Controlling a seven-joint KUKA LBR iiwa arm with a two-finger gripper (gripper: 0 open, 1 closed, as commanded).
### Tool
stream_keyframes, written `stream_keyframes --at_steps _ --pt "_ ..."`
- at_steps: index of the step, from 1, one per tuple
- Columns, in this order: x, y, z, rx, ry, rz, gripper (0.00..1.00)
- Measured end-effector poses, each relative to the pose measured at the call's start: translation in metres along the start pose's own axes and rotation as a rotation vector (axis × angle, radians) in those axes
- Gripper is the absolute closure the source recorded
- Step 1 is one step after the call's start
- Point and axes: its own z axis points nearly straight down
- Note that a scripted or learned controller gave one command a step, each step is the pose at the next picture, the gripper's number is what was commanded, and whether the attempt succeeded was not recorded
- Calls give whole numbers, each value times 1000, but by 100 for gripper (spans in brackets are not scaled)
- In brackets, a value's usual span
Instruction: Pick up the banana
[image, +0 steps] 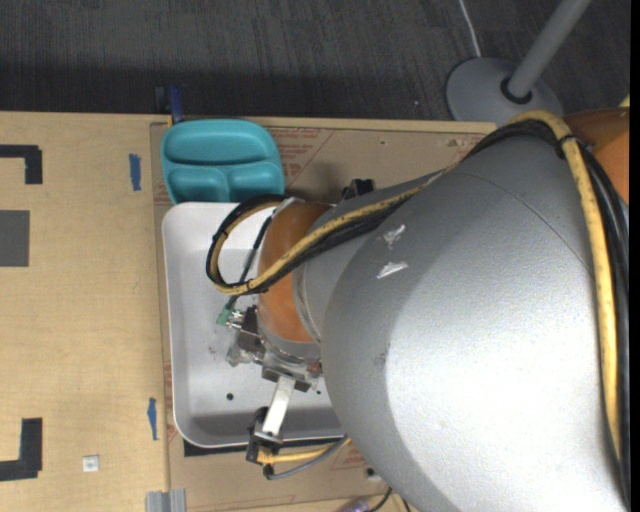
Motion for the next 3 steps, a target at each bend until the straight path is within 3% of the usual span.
stream_keyframes --at_steps 1,2,3 --pt "6 -2 16 1 0 385 0" --pt "-49 20 -111 1 0 259 0" --pt "5 -2 18 1 2 5 0"
